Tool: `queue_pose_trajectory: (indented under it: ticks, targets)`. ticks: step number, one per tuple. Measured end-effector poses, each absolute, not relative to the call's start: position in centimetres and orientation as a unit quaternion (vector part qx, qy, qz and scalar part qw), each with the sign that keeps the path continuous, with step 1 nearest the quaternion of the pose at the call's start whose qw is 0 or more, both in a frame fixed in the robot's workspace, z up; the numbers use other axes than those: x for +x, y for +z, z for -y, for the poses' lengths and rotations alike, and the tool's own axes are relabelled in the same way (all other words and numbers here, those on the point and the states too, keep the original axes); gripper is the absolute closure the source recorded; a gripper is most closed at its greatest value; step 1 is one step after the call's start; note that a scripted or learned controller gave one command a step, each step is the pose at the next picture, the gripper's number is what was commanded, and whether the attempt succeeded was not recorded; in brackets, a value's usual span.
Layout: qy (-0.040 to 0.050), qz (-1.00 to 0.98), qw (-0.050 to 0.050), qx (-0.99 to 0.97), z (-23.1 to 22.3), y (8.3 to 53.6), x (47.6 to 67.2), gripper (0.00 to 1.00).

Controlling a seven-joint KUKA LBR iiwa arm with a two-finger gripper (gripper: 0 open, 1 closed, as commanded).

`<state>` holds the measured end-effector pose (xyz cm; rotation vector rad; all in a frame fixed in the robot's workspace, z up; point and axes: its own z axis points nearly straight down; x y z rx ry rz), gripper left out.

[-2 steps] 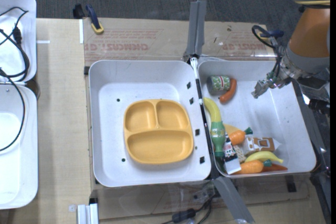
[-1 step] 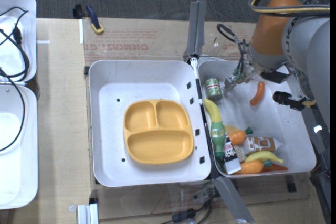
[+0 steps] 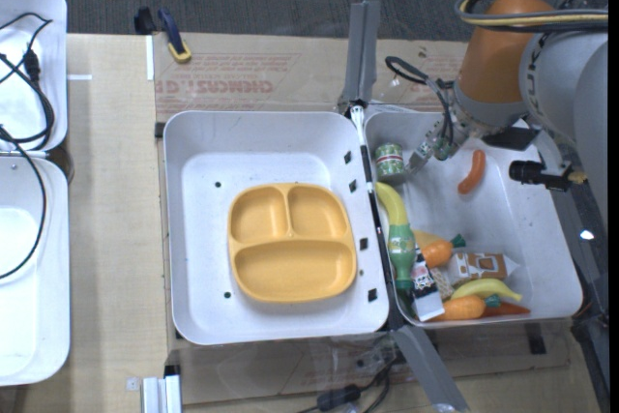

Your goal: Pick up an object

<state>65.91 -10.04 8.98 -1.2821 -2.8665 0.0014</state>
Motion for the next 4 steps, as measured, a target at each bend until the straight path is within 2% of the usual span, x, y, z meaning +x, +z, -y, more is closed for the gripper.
queue_pose_trajectory:
  ticks: [1, 2, 3, 4]
  targets:
    - [0.0002, 0.918, 0.001, -0.398, 12.0, 9.8, 61.1, 0.00]
    - [0.0002, 0.928, -0.001, -0.372, 18.3, 13.8, 64.5, 0.00]
    - [-0.0019, 0.938, -0.010, -0.346, 20.2, 10.0, 63.5, 0.00]
    - [-0.0001, 0.892, -0.001, -0.452, 21.8, 10.2, 62.0, 0.00]
